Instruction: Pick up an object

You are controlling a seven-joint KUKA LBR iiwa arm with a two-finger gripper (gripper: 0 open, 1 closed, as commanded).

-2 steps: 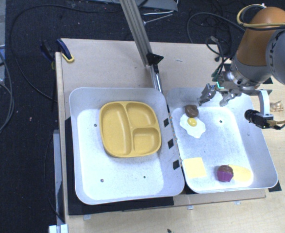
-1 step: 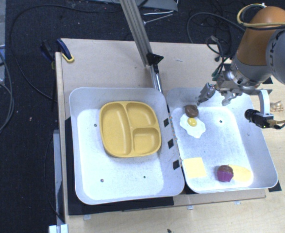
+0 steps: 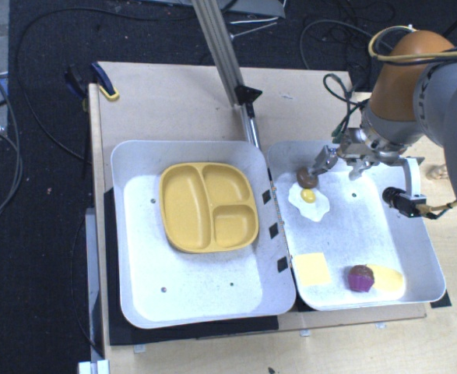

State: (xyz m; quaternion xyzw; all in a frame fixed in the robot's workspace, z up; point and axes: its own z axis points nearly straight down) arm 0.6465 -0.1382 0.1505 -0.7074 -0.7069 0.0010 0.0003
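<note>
The right bin (image 3: 415, 248) holds a small brown round piece (image 3: 307, 180), a white fried-egg toy with a yellow yolk (image 3: 310, 202), a flat yellow square slice (image 3: 312, 269), a purple lump (image 3: 360, 278) and a pale yellow piece (image 3: 388, 279) beside it. My gripper (image 3: 339, 166) hangs over the bin's far part, open, with nothing between its fingers. Its left fingertip (image 3: 322, 160) is just up and right of the brown piece. The egg lies a little nearer and to the left of the gripper.
A yellow divided plate (image 3: 209, 206) lies in the left bin (image 3: 135, 287). A slanted metal pole (image 3: 224, 53) comes down to the gap between the bins. A black cable connector (image 3: 403, 202) hangs from the wrist over the right bin.
</note>
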